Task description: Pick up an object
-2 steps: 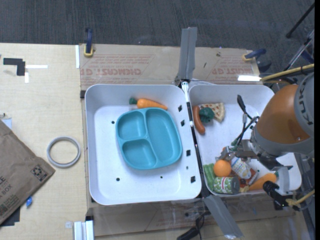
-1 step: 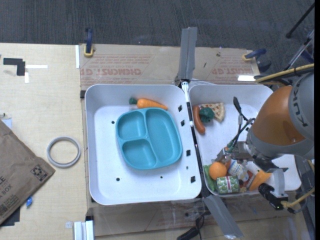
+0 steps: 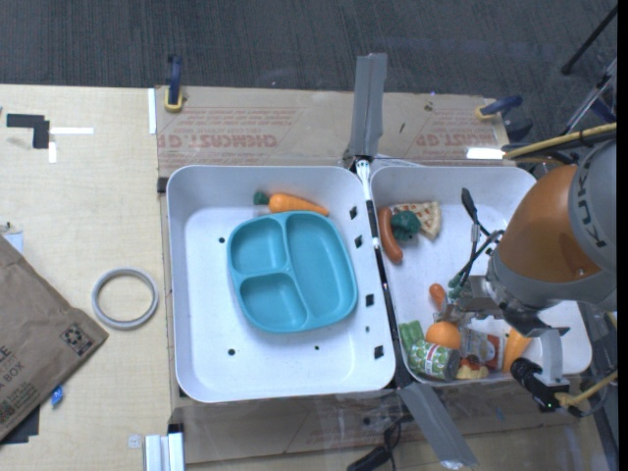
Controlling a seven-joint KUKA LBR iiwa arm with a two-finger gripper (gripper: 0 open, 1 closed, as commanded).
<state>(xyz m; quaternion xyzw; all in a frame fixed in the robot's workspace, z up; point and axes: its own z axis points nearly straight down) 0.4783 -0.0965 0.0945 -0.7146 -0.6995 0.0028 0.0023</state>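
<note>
Two bins, one blue plate

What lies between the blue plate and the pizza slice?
The bins' adjoining walls and a hot dog beside the pizza slice, right of the blue plate, in the camera view.

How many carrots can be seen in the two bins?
2. One carrot lies in the left bin, just behind the blue plate. A smaller carrot lies in the right bin, near the arm. More may be hidden under the arm.
</note>
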